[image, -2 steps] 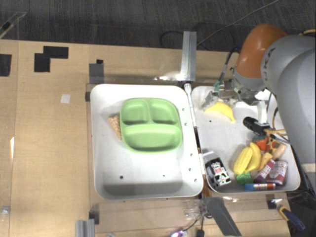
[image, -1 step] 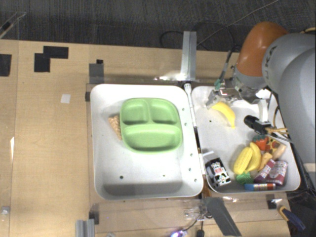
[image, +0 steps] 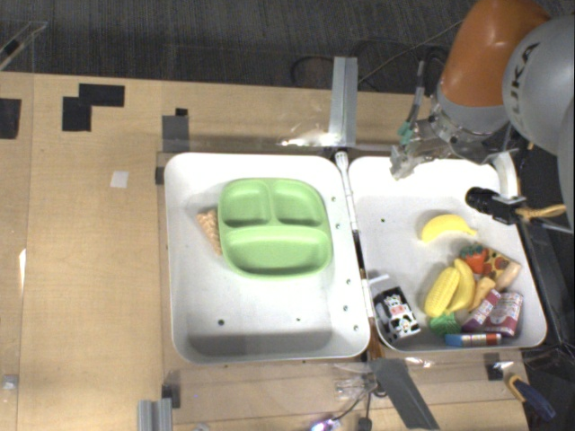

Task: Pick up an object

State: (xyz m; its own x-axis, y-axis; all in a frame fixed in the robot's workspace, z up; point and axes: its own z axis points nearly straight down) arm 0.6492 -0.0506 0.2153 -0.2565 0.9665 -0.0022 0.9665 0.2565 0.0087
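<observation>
The right bin (image: 395, 205) holds a yellow banana (image: 446, 228) near its middle. A pile sits at its front right: a corn cob (image: 443, 290), a small red-and-orange toy (image: 476, 262), a pink can (image: 496, 312) and a red marker (image: 476, 338). A black-and-white carton (image: 394, 311) lies at the bin's front left corner. My gripper (image: 406, 158) hangs over the bin's back edge, above and left of the banana, with nothing seen between its fingers.
The left bin (image: 189, 268) carries a green divided plate (image: 273, 225) with a tan waffle-like piece (image: 209, 230) tucked at its left side. A metal post (image: 344, 97) stands behind the divider between the bins. A black part (image: 490, 202) juts in at the right bin's right wall.
</observation>
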